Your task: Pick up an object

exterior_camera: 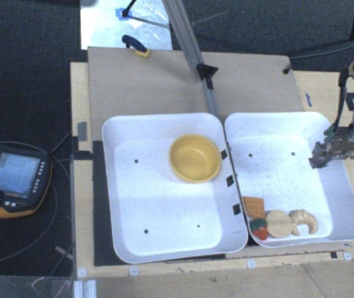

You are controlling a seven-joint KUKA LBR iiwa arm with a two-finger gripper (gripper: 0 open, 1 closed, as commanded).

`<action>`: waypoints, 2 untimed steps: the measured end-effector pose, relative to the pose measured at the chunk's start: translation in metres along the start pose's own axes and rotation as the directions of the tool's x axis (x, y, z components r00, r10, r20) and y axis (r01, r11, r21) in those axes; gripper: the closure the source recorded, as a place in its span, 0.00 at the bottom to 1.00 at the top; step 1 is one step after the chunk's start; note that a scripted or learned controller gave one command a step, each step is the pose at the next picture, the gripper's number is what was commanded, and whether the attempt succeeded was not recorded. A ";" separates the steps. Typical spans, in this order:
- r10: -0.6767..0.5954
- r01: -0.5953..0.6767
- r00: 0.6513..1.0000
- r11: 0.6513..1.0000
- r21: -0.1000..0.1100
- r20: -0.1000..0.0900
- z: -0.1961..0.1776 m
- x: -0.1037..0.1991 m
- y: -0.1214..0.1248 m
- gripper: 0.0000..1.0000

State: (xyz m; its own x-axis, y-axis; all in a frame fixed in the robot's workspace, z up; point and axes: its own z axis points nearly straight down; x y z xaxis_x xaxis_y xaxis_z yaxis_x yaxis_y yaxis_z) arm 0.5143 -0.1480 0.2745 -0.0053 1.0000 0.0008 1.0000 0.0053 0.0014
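- Croissant [305,221] lies in the right bin's [341,185] near corner, beside a round biscuit [279,223].
- Pincer [318,156] hovers over that bin's right side, well apart; whether it is parted, I cannot tell.
- Nothing lifted; the grasp remains.

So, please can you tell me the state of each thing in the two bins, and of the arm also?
Yellow bowl: upright, in the left bin, near its far right corner.
Cracker, round biscuit, croissant, red and green piece: lying clustered at the right bin's near edge.
Gripper: above the right bin's right side, holding nothing visible.
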 end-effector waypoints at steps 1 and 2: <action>0.001 -0.001 1.000 1.000 0.000 0.000 0.003 0.040 0.024 1.00; 0.000 0.000 1.000 1.000 0.000 0.000 0.000 0.093 0.041 1.00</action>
State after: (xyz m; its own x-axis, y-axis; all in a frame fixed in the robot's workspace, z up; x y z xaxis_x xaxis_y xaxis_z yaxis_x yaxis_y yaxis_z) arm 0.5550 -0.0551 0.2748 -0.0051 1.0000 0.0010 1.0000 0.0051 0.0011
